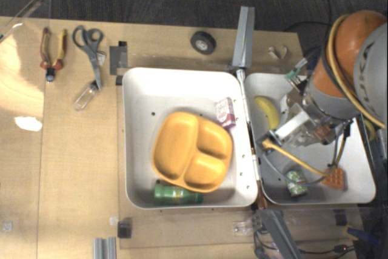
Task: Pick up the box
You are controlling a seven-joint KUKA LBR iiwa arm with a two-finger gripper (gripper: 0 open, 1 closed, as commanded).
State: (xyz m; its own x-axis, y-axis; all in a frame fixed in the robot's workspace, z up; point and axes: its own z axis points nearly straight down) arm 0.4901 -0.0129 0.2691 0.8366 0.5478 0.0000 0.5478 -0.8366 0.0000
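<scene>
Box [225, 111]: small, white and purple, lay tilted in the left bin [137, 130], in its far-right corner area – close to the wall shared with the right bin [362, 182].
Box neighbours: just beside the far-right edge of the plate [193, 151]; whether they touched could not be told.
Claw [316, 132]: hung over the right bin, well apart from the box; how wide it stood could not be told.
Arm [357, 63]: grey with an orange band, came in from the right, above the right bin.
Plate: yellow, three compartments, took up the middle of the left bin.
Bottle [177, 193]: green, lay on its side along the near wall of the left bin, partly under the plate's edge.
Banana [267, 112]: in the right bin, by its left wall, far end.
Can [296, 183]: green, near the front of the right bin.
Orange piece [334, 178]: in the right bin, right of the can.
Counter [73, 179]: wood – scissors [91, 53] and red-handled pliers [51, 54] lay far left, a tape roll [203, 42] behind the left bin.
</scene>
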